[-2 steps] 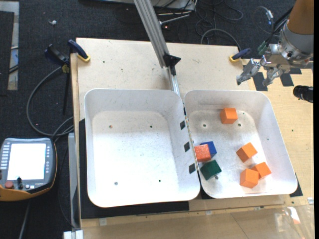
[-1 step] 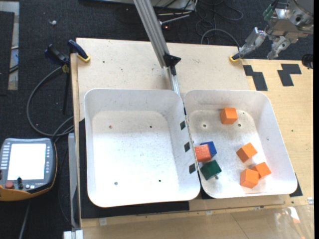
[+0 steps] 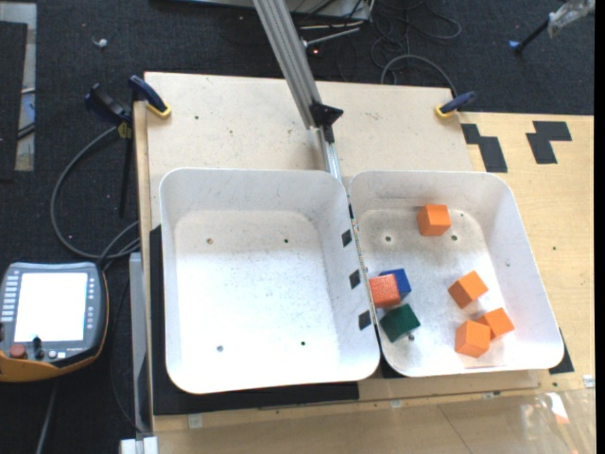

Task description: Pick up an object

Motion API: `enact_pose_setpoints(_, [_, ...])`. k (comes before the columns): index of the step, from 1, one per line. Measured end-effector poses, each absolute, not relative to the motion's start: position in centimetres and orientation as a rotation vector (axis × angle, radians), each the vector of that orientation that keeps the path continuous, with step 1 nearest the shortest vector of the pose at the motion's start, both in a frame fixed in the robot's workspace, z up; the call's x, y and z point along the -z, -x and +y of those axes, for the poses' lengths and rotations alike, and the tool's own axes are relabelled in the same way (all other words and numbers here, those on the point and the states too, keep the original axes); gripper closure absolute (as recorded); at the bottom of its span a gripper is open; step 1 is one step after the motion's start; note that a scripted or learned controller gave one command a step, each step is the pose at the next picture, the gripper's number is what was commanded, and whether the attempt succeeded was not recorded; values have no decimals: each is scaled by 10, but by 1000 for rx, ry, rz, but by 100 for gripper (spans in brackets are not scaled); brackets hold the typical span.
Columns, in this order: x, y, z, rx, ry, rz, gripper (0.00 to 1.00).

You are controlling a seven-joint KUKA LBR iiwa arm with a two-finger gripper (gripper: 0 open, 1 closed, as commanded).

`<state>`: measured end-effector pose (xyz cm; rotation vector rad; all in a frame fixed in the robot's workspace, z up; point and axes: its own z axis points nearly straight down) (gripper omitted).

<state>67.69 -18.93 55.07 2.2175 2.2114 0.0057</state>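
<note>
The right bin [image 3: 510,218] holds several small blocks. An orange cube [image 3: 435,219] sits near its far side. A second orange cube [image 3: 467,288] lies right of centre, and two more orange cubes [image 3: 473,338] [image 3: 499,323] rest together at the near right corner. By the bin's left wall a salmon-red block [image 3: 384,291] leans against a blue block [image 3: 397,279], with a dark green block [image 3: 400,322] just in front of them.
The left bin [image 3: 180,253] stands beside the right one on a wooden bench. A slanted metal pole [image 3: 288,50] runs down from the top to the bins' shared far edge. A teach pendant [image 3: 52,320] lies at far left.
</note>
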Motion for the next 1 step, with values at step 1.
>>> enact_pose_setpoints(1, [-544,-671,-173,1,-2219,2224,0])
